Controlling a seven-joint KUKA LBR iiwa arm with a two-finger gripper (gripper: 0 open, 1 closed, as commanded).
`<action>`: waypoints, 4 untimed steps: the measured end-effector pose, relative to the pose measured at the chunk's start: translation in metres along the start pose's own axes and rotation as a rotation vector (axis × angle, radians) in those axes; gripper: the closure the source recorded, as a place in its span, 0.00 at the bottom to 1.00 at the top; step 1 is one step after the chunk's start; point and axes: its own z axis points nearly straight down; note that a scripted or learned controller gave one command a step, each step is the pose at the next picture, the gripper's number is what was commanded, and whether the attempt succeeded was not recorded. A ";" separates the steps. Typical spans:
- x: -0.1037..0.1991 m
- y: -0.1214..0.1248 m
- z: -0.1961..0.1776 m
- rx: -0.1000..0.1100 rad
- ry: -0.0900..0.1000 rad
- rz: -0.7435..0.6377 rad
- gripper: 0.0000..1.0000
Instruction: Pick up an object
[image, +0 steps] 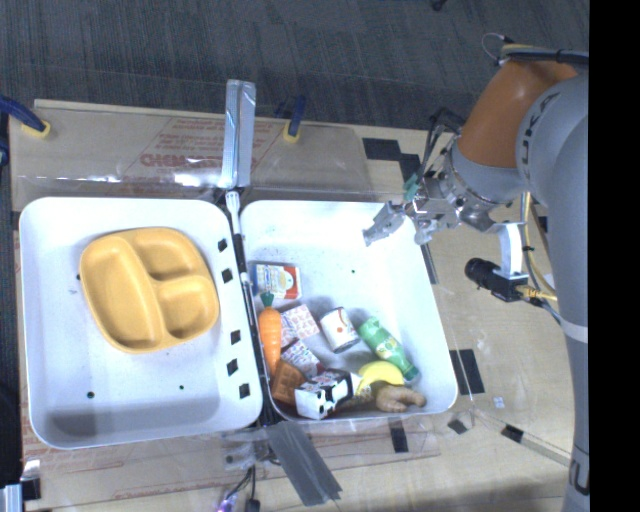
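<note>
Fixed overhead camera, slanted down, both bins (40, 300) framed

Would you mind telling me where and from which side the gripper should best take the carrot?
Probably from straight above, at the carrot's thick upper-middle, fingers closing across its width. It lies flat and lengthwise close to the right bin's left wall, and small packets sit close on its right, so a side approach looks cramped.
</note>
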 end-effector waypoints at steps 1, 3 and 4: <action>0.034 -0.067 0.051 0.001 0.000 0.053 0.00; 0.033 -0.096 0.124 0.000 0.005 0.044 1.00; 0.042 -0.084 -0.012 -0.004 0.000 0.163 1.00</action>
